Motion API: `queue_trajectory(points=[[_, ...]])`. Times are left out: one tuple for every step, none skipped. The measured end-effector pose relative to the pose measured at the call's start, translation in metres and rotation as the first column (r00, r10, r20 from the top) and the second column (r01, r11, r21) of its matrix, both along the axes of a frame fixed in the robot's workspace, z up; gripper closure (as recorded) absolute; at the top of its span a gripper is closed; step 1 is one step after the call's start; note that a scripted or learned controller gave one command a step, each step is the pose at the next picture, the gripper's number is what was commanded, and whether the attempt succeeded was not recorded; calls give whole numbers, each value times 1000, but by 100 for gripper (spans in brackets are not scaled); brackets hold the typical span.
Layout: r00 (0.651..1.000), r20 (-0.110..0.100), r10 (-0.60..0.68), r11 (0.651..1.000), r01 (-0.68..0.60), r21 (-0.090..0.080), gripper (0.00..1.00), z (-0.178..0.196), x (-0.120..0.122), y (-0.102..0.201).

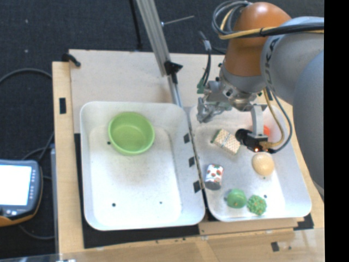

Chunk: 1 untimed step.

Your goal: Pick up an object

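My gripper (207, 112) hangs over the far left corner of the right bin (297, 198), below the orange-banded wrist. Nothing shows in its grasp. Just to its lower right lies a tan patterned block (226, 141), apart from the gripper. Further forward in the same bin are a cream egg-shaped object (263, 164), a small white and red object (214, 176) near the bin's left wall, a green round object (236, 198) and a green textured ball (256, 204).
A green bowl (131, 133) sits in the far part of the left bin (136, 201). A slanted metal pole (155, 31) rises behind the bins. Black cables loop beside the wrist near a small red item (266, 131).
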State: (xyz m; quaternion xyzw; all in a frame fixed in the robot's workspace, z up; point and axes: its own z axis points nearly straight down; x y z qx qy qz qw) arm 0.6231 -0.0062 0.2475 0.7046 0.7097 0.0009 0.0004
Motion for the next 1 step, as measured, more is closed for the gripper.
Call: queue_trajectory(points=[[1000, 0, -1, 1000, 1, -1, 100, -11, 27, 42]])
